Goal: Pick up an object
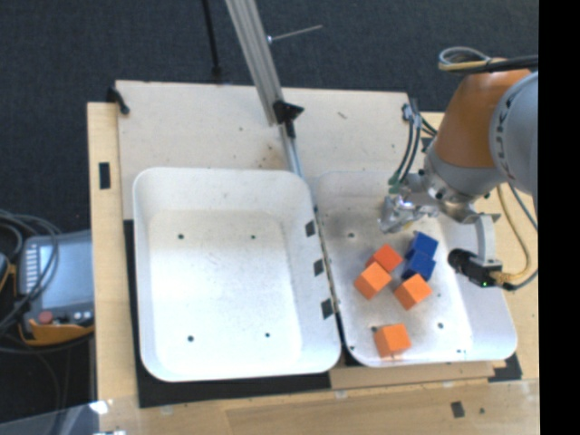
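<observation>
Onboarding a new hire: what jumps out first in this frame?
The cluster of bright blocks in the right bin: four orange blocks and a blue block, bunched near its middle. Next, the grey arm with its orange band, entering from the right, its tool just above the cluster.

Two white bins [227,188] sat on a tan table [109,397]. The bin at 3 o'clock held four orange cubes [372,280] and one blue block [420,254]. The arm [489,116] was grey with an orange band.
</observation>
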Robot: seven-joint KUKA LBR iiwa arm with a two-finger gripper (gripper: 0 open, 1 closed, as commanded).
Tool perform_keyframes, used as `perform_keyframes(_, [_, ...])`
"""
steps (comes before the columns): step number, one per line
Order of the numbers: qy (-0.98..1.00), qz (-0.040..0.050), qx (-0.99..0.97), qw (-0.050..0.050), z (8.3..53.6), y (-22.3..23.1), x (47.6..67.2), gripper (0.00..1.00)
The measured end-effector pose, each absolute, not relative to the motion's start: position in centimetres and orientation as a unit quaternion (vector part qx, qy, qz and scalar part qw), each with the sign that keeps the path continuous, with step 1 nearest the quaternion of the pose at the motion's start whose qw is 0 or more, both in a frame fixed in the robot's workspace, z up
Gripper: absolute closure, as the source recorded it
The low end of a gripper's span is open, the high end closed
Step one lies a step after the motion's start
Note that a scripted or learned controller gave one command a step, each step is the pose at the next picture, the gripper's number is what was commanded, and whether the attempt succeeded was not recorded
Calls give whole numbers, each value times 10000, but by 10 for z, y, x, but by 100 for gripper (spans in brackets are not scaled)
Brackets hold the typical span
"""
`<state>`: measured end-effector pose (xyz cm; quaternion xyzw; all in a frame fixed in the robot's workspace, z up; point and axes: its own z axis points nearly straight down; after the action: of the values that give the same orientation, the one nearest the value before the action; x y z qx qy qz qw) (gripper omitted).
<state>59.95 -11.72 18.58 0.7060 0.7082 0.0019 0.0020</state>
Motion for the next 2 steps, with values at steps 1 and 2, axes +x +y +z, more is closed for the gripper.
perform_keyframes(1, [7085, 29, 7057, 37, 251, -117, 600, 100])
perform_keyframes(2, [7091, 15, 7051, 12, 270, -117, 601, 100])
